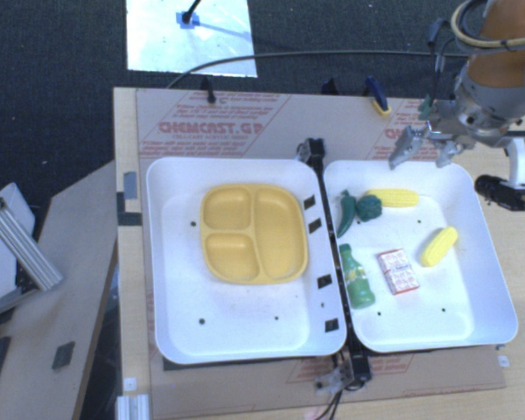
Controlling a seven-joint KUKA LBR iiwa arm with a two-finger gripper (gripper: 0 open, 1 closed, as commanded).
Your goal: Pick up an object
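Note:
The right bin [486,296] holds a corn cob [392,199], a green pepper-like toy [357,209], a yellow lemon-like piece [439,246], a green bottle [357,277] and a small red-and-white box [397,271]. My gripper [426,148] hangs above the bin's far rim, its two fingers spread apart with nothing between them. It is beyond and slightly right of the corn cob, clear of all the objects.
The left bin [175,322] bears a yellow sectioned plate [252,233]. Black clips run along the seam between the bins [328,261]. A cardboard sheet [219,121] lies under both bins. Cables and a blue clamp [378,94] sit behind the right bin.

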